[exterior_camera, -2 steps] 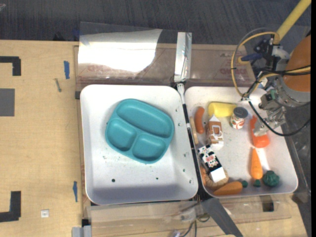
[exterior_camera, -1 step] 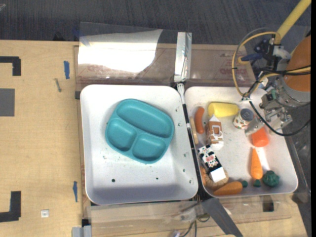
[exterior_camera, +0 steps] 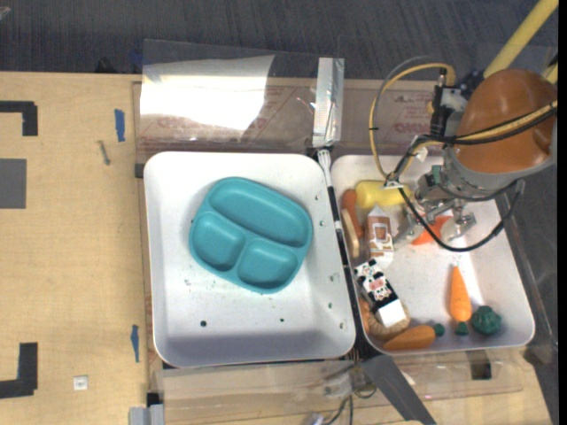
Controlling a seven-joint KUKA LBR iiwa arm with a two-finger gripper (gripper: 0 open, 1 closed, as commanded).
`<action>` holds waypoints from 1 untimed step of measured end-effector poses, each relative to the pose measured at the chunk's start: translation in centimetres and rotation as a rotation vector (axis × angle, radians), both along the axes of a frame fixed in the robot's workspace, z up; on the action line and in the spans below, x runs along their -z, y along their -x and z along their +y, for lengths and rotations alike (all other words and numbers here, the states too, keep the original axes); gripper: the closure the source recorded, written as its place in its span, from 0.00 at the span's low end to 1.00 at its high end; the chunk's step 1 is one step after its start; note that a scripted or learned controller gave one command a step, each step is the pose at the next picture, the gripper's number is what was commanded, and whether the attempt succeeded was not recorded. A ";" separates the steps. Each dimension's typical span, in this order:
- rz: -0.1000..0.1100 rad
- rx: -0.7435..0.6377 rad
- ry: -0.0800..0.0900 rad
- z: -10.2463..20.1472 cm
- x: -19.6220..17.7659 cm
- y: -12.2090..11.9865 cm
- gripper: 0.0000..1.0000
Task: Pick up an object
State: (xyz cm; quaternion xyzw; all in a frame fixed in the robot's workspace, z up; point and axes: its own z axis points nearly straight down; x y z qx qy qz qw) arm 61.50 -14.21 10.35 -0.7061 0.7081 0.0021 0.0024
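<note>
The end effector [exterior_camera: 434, 215], grip state unclear, hovers over a small orange toy [exterior_camera: 429, 231], likely light, hard and slippery; grip its middle.

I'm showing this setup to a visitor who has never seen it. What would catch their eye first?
Most likely the teal divided plate, lying alone in the left bin. Next, the arm's orange band with looping yellow cables over the right bin, its gripper low among the small toy foods there. An orange carrot and a green piece stand out near that bin's front right corner.
</note>
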 end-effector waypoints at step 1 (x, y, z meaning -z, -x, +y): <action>-0.007 0.030 0.004 -5.3 1.5 2.5 0.00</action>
